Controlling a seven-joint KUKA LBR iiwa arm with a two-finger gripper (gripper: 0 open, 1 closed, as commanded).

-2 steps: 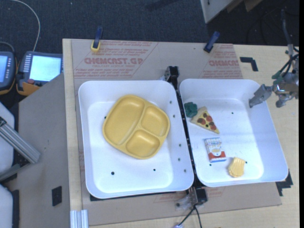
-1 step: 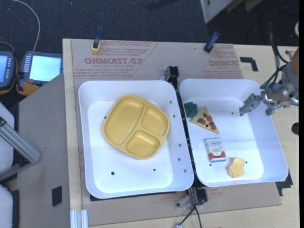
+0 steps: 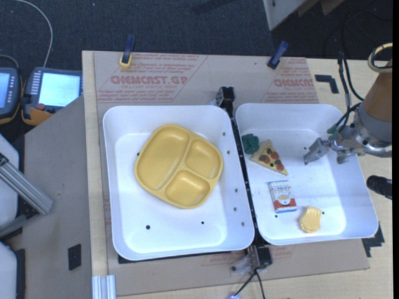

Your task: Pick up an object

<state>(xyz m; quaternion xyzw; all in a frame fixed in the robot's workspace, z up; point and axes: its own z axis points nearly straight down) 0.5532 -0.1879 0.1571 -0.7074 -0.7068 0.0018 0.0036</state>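
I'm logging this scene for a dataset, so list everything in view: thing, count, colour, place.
Bins: 2, white, side by side on the bench, left and right.
Divided plate: 1, yellow, three compartments, in the left bin.
Pizza slice toy: 1, tan with red spots, right bin, upper left.
Green lump: 1, dark green, touching the pizza slice's upper left.
Small carton: 1, white, red and blue, right bin centre.
Yellow lump: 1, pale yellow, right bin near the front.
Clamps: 2, yellow and blue, on the bench's far edge.
Handheld screens: 2, lit, far left.
Gripper: 1, grey, above the right bin's right side.
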